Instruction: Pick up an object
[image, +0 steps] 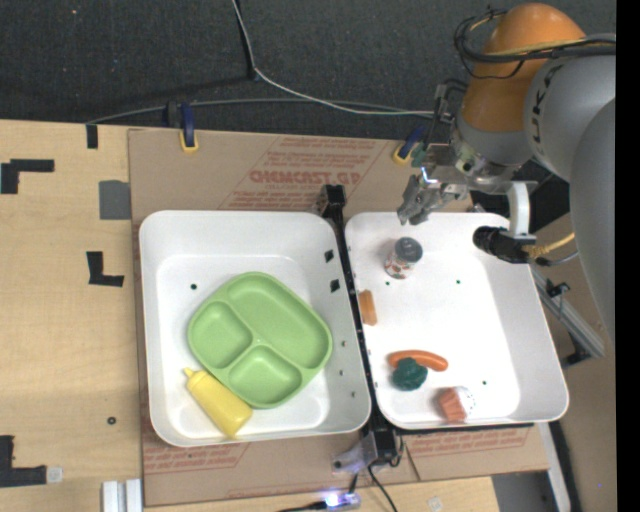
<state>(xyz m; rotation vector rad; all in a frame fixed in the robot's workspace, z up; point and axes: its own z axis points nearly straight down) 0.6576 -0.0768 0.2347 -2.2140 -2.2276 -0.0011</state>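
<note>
Nothing picked yet: gripper (415, 208), fingers slightly apart and holding nothing, hovers over right bin's (520, 330) far edge, jar (403, 257) just below.

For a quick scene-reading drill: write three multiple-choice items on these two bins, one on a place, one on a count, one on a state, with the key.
1. Where does the yellow squeeze bottle lie?
A. In the left bin, at the green divided plate's near left edge
B. In the right bin, beside the carrot
C. On the cardboard outside both bins

2. How many compartments does the green divided plate have?
A. Two
B. Three
C. Five

3. How is the gripper placed?
A. Resting on the plate
B. Above the right bin's far edge, just beyond the small jar
C. Pressed on the carrot

Key: 1 A, the bottle touches the plate's corner in the left bin. 2 B, ridges mark three wells. 3 B, it hangs over the right bin's far rim.
</note>
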